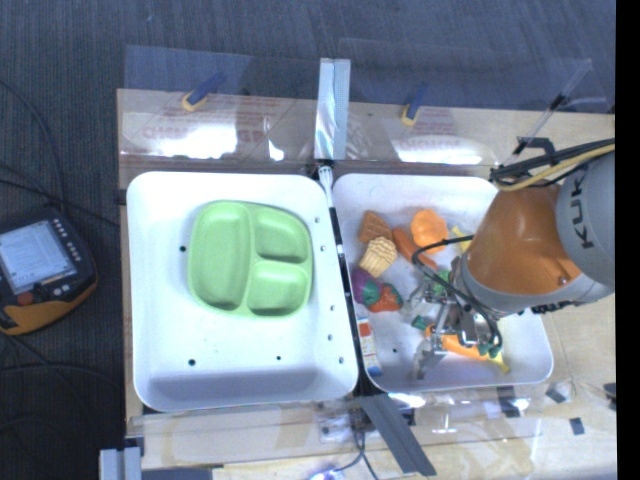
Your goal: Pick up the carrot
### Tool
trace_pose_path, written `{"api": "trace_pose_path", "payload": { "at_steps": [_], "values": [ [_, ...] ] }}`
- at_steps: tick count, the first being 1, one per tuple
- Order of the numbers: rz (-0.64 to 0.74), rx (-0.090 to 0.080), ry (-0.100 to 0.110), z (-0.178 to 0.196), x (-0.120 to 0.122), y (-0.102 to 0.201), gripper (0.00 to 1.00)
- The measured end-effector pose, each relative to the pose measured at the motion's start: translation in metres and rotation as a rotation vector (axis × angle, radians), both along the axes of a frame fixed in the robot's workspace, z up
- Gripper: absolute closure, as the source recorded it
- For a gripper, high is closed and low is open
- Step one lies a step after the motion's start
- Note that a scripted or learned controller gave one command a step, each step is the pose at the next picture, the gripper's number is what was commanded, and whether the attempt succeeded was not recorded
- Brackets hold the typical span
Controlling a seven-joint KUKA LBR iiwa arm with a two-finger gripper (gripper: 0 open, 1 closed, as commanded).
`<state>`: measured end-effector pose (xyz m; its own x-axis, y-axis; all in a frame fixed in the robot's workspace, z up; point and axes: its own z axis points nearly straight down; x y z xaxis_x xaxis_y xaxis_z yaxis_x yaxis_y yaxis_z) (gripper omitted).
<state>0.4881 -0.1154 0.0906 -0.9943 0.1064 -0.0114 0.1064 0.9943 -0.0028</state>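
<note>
The grey arm's two-finger gripper [437, 340] hangs low over the right-hand shallow white bin [395, 373], near its front wall. Its thin metal fingers [428, 352] stand slightly apart, holding nothing. The small orange carrot [462, 346] lies on the bin floor just beside them.

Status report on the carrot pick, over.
Tool low in the right bin, front area. Carrot lying on the bin floor right beside the tool; grip unconfirmed. Other toy food crowded to the tool's left, plus a yellow piece by the carrot.
</note>
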Motion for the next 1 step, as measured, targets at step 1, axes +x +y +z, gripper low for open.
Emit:
{"api": "trace_pose_path", "payload": {
  "at_steps": [1],
  "values": [
    [0.001,-0.002,-0.007,0.0111,0.0027,0.0005,1.00]
  ]
}}
